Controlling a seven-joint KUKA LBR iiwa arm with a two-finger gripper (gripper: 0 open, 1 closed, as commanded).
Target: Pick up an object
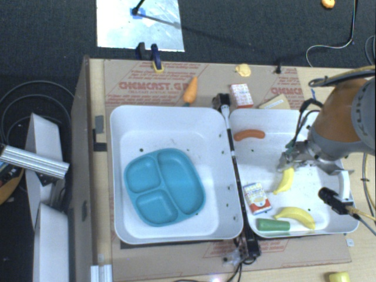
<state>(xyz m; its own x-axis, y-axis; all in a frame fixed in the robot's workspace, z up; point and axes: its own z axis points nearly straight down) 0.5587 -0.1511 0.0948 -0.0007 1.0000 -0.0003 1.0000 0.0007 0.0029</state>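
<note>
Right bin point(258, 157) — small banana point(284, 181) just under the hand point(289, 162).

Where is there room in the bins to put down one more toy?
Bare floor lies in the left bin around the blue tray, and in the right bin between sausage and small carton. The corner by two bananas is crowded.

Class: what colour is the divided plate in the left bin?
Light blue; the divided plastic plate shows best in the camera view.
</note>
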